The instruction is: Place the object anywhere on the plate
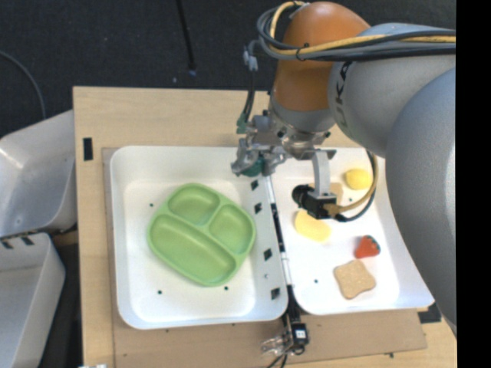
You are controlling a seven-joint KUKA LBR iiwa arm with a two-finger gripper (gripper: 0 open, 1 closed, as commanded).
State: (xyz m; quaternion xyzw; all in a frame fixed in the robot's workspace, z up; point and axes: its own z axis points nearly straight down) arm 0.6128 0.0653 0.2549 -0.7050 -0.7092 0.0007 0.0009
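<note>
Gripper (257, 162) above divider (270, 228) nr top, open/shut unclear; green plate (201, 234) in left bin (132, 297)

A pale wooden bench (153, 117) stands on dark floor (92, 29) crossed by a black cable (184, 35) at the far side, white units (34, 175) beside its left edge.

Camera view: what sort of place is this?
Probably a robot test bench in a lab: a grey-and-orange arm reaches over two white bins, one holding a green divided plate, the other toy-like food pieces.
</note>
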